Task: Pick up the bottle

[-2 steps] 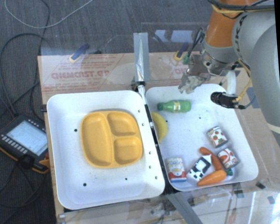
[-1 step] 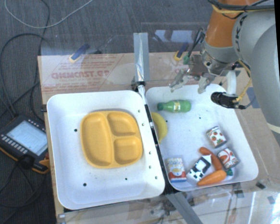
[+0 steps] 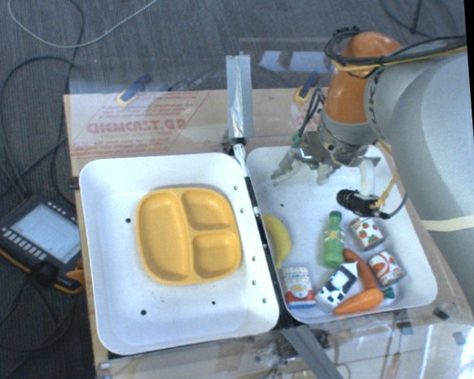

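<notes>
Camera view from above: the green bottle [image 3: 332,238] stands upright about the middle of the right bin [image 3: 420,289], a small, smooth plastic toy with a yellow neck and a pale label too small to read.

The jaws hang over the back end of the right bin, well apart from the bottle. Their two thin metal fingers [image 3: 285,171] are splayed wide with nothing between them. Above them runs the arm [image 3: 428,129], a broad, matte grey tube with a glossy orange band [image 3: 352,94].

A curved yellow banana [image 3: 278,237] lies against the right bin's left wall. Along the bin's front wall sit a small carton [image 3: 297,286] with a red and white label, a block [image 3: 337,287] patched black and white like a cow, and a tapered orange carrot [image 3: 360,301]. Two little packs [image 3: 367,231] with red and white print lie by the bin's right wall; their print cannot be read.

Left of the right bin, touching it side to side, is the left bin [image 3: 116,317], shallow, white and round-cornered. It holds a glossy yellow plate [image 3: 190,233] moulded into three compartments.

Behind both bins the desk carries a flat cardboard sheet [image 3: 151,130] with faded red lettering that seems to read "CHEMCAST".
</notes>
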Controlling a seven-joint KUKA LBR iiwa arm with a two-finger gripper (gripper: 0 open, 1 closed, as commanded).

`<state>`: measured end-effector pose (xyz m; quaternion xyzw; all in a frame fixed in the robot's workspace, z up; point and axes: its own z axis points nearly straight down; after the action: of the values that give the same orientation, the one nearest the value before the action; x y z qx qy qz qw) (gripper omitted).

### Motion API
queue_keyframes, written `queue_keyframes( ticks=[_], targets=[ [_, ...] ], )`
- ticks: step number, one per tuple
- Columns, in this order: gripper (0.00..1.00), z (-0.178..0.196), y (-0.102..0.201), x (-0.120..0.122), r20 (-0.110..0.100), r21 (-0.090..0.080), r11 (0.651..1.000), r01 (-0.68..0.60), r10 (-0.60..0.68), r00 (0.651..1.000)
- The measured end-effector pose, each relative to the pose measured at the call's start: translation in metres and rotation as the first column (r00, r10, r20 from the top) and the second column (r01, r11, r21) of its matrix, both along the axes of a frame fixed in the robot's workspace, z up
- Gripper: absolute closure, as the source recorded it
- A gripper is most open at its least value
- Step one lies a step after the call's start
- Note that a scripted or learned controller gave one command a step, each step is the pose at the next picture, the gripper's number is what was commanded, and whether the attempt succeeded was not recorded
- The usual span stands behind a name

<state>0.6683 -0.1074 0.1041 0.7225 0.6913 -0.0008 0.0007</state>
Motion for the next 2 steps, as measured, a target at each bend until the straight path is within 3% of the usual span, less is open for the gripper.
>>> queue_keyframes(
  ticks=[1,2],
  targets=[
    [0.00,-0.015,-0.007,-0.091,0.007,0.000,0.995,0.099,-0.099,0.995],
    [0.00,0.003,-0.003,-0.075,0.000,0.004,0.997,0.080,-0.080,0.997]
  ],
)
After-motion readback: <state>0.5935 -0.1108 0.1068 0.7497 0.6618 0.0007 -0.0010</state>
